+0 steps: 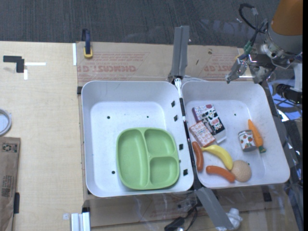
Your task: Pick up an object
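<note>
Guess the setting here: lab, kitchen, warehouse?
Most likely a robotics lab bench for pick trials. Two shallow white plastic bins sit clamped side by side; the right one holds toy food such as a yellow plastic banana, and a grey-and-orange robot arm reaches in.

both bins are white: the left bin holds a pale green divided plate, plain and unpatterned. in the right bin lie a yellow banana, an orange carrot with a green tip, two orange-red sausages, a beige egg-like ball, a small white can with red-brown spots, a white carton with black blotches and a pink edge, and a pink box with a pale grid pattern. the worktop is light wood; brown cardboard with red lettering lies behind the bins. the arm shows an orange band over grey.
</note>
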